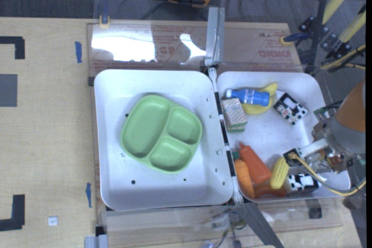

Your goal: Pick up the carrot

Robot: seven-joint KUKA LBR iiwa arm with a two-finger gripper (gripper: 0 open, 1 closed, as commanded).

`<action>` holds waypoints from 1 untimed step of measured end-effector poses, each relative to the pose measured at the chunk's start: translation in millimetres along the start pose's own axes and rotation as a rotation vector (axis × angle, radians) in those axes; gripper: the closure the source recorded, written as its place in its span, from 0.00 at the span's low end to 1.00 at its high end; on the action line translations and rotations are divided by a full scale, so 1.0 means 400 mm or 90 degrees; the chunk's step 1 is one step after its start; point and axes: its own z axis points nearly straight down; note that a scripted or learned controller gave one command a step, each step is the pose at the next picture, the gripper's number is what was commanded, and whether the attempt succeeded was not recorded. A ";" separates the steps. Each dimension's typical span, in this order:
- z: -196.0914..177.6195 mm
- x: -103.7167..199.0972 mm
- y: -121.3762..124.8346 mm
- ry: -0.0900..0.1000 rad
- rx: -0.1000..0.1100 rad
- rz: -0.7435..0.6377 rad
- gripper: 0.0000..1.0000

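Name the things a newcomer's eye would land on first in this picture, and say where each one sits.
The green divided plate stands out first, alone in the middle of the left bin. Next comes the bright clutter in the right bin: a carrot and an orange-red bottle at its near left corner, a blue bottle across a banana at the far side. The arm's hand hovers at the right edge.

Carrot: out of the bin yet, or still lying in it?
Still in. The carrot lies flat in the right bin, at its near-left corner beside the red bottle; the gripper stands apart from it.
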 end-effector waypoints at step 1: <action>0.000 -0.016 0.059 0.000 0.014 -0.123 1.00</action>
